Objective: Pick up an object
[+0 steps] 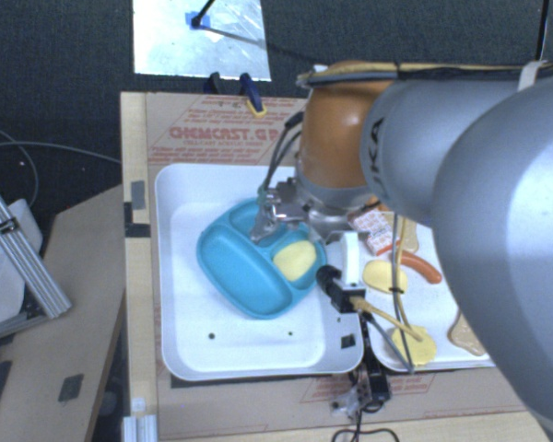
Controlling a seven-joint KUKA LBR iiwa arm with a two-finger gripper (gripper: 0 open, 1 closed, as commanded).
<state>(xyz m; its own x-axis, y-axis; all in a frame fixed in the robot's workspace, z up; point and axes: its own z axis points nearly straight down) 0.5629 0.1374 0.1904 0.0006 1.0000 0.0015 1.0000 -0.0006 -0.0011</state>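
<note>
A blue two-compartment dish [244,263] lies tilted in the left white bin [194,339]. A pale yellow rounded object [295,260] rests at the dish's right end. My gripper [275,212] hangs low over the dish's far right corner, just above the yellow object, under the orange band of the arm [336,145]. Its metal fingers [269,217] reach down to the dish rim. I see nothing held between them.
The right bin [442,357] holds a yellow banana-like piece [385,274], an orange sausage shape [422,267], a red-and-white packet [376,230] and a tan piece [465,334]. The grey arm covers much of that bin. Cardboard [212,132] lies behind the bins.
</note>
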